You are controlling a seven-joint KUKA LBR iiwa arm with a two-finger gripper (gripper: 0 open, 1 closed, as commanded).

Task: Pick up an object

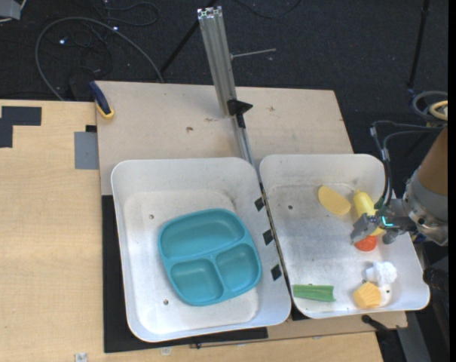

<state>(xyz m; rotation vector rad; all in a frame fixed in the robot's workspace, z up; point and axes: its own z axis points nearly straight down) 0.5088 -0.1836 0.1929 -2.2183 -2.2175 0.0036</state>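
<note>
My gripper (375,231) is low over the right side of the right bin (310,236). It sits directly above a small red-orange object (368,243), which peeks out just below it. A yellow cylinder (362,202) lies right behind the gripper and a flat yellow oval (333,200) lies to its left. A green strip (313,292), an orange-yellow piece (368,296) and a small white item (383,271) lie near the bin's front edge. The gripper partly hides the red-orange object.
The left bin (137,202) holds a teal divided plate (209,256). A metal post (221,59) rises behind the gap between the two bins. The arm's orange band (439,164) comes in from the right edge. The left half of the right bin's floor is bare.
</note>
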